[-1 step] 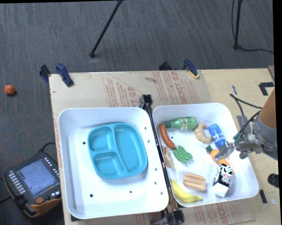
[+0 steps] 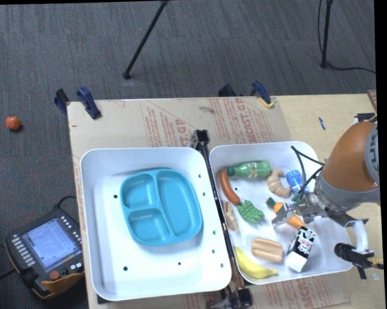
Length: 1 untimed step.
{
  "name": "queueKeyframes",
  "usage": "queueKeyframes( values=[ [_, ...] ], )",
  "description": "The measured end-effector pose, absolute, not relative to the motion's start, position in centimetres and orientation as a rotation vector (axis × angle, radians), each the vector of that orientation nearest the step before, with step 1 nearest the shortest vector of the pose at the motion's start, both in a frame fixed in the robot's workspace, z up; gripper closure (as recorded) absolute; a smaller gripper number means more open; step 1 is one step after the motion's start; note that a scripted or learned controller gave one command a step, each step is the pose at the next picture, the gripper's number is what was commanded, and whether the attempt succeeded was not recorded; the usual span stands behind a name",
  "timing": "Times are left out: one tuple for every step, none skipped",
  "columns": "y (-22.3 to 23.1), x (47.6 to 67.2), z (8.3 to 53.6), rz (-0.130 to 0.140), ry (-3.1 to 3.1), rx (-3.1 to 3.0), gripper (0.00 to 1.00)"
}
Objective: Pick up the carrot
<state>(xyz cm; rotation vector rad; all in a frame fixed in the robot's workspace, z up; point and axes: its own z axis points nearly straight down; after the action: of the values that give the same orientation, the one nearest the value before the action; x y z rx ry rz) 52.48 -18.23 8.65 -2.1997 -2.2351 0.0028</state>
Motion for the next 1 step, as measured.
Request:
queueKeyframes(
  values=[
    [-18.37, 52.54, 9.73, 0.0, -2.23, -2.208, 1.0]
  ],
)
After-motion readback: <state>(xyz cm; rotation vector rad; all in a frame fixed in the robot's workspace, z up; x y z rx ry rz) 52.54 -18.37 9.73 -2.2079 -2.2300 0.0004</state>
